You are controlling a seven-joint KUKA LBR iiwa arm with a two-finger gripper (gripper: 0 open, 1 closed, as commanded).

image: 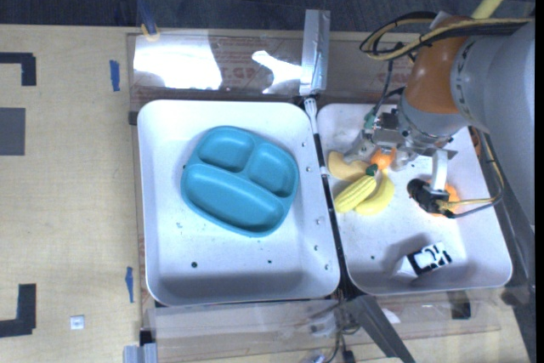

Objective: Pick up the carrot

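- Carrot (382, 157) is the small orange bit in the right bin (476, 268), near the top of that bin and close to the wall between the two bins.
- My arm (476, 89) comes in from the right side, and my jaws hang right over the carrot.
- The carrot peeks out just below my jaws, a little to the left of them. It looks so close that it may be touching them, but I cannot be sure.
- I cannot tell if my jaws are wide or narrow, because my wrist hides them from above. I also cannot tell if the carrot is between them.
- Just a bit of the carrot shows, so I cannot tell which way its long side points. I think this matters most, because my jaws should close across the thin way, not along the long way.
- The bananas (365, 193) lie just below the carrot and seem to touch it. A pale yellow thing (342, 166) sits just left of it.
- I think the bananas could get bumped or pinched by mistake, since they are so near.
- A black and white thing (429, 258) lies well apart, low in the same bin.
- The left bin (161, 251) holds a blue plate (238, 178), far from my job.
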